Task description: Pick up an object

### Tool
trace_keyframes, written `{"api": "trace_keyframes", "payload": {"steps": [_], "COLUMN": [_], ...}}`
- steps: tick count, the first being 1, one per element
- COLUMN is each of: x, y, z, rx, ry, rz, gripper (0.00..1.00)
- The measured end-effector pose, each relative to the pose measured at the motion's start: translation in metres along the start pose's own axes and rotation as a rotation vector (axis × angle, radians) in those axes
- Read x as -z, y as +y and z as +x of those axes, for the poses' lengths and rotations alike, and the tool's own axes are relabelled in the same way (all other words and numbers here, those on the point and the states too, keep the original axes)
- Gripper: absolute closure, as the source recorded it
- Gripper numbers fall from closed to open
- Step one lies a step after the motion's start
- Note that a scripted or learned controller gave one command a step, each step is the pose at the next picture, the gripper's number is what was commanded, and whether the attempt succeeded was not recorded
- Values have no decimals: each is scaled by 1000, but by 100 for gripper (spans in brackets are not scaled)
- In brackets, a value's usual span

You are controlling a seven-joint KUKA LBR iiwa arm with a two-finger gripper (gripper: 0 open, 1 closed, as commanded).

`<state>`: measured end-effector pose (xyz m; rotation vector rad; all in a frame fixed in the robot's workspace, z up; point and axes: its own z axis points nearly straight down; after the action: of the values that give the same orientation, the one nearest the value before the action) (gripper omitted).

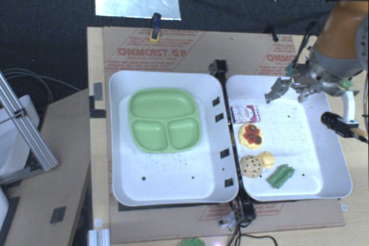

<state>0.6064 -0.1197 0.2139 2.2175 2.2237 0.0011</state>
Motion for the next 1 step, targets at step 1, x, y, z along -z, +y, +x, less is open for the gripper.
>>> {"api": "trace_keyframes", "payload": {"steps": [1], "x": [108], "y": [46], "z": [37], "rx": [7], "ry": [-1], "rz": [-15], "gripper": [0]}}
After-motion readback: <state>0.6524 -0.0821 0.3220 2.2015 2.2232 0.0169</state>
